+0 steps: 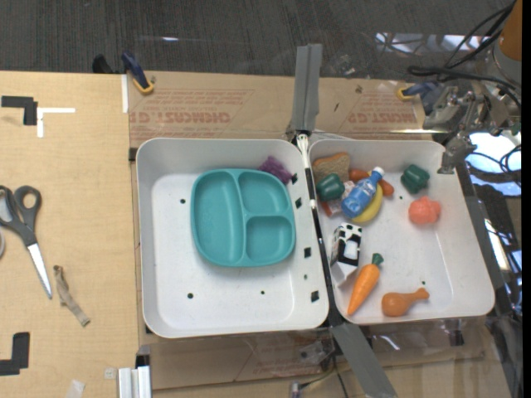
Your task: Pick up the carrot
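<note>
Lying near the right bin's point(448, 255) front wall, the carrot point(363, 284) is being judged light, stiff and slippery, best taken across its thick orange middle, while the gripper's point(455, 152) opening cannot be told.

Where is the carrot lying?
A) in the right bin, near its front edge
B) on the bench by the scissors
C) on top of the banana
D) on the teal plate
A: the carrot lies on the floor of the right bin, near the front, beside the orange drumstick.
</note>
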`<state>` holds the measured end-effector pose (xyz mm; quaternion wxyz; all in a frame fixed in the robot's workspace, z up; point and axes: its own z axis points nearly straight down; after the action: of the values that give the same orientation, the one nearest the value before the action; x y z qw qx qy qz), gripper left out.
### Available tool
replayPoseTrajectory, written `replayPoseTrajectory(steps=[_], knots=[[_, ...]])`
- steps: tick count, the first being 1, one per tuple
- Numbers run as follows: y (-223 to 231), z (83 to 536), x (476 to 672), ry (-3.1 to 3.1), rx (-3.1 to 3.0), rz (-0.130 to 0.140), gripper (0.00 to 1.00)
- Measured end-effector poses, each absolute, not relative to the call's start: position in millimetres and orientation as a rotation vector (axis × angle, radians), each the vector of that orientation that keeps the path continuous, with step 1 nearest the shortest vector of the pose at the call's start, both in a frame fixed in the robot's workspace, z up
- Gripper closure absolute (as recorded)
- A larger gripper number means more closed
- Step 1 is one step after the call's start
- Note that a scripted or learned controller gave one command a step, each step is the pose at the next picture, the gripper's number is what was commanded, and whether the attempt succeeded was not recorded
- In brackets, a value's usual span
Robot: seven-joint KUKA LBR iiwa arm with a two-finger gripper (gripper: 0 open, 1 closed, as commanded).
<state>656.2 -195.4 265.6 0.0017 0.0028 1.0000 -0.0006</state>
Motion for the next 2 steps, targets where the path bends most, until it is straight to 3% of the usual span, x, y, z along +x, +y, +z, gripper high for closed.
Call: replayPoseTrajectory(steps=[1, 2], knots=[[-167, 157, 614.0, 3.139, 0.033, -0.001, 0.00], [-106, 117, 547.8, 3.141, 0.028, 0.001, 0.00]])
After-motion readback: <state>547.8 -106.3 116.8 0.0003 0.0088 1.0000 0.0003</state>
